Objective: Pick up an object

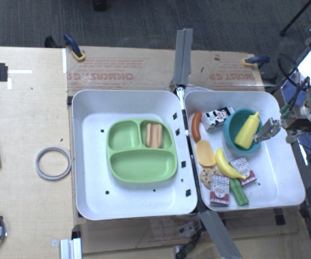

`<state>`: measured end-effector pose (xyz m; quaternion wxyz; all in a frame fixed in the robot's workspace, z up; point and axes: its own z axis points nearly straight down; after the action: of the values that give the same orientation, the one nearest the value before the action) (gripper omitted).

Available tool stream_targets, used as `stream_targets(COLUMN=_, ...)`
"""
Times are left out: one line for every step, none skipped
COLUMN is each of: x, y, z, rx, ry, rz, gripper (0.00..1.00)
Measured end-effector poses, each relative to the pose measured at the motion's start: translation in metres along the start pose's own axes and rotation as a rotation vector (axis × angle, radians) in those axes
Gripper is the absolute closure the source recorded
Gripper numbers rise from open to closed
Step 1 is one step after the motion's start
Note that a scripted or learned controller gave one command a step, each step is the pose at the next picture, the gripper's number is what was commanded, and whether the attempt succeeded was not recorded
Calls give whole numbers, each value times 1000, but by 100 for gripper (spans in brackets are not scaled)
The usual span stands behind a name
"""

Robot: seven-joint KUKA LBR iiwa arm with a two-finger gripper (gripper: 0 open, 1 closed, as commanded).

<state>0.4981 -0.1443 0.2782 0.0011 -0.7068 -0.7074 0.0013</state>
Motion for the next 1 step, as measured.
stream_targets(x=31, y=53, z=150, rx=4, ry=1, rz=572, gripper=0)
